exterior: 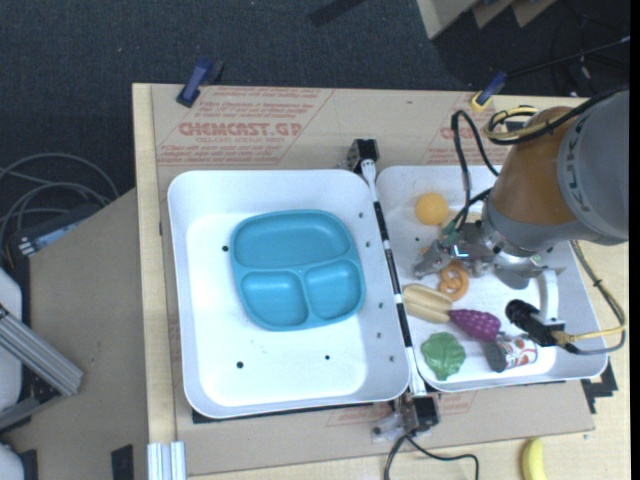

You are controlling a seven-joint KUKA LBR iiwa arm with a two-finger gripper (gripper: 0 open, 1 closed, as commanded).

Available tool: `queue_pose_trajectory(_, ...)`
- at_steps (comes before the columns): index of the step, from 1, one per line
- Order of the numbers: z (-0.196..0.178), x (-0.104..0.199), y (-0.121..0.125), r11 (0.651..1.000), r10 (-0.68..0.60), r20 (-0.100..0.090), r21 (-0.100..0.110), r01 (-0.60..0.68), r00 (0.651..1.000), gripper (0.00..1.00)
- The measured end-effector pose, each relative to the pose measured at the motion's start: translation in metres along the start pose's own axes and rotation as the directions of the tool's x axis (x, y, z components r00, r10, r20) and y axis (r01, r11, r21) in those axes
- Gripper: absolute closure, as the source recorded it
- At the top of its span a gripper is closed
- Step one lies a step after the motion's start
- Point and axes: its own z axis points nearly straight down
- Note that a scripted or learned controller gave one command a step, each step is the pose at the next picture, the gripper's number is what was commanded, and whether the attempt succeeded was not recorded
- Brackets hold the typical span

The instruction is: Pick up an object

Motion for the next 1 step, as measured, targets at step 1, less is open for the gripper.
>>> queue_pose_trajectory(1,-0.0102,-0.0003,0.0004,1.000,0.001,0.001,-0.002,-0.001,1.000,1.00)
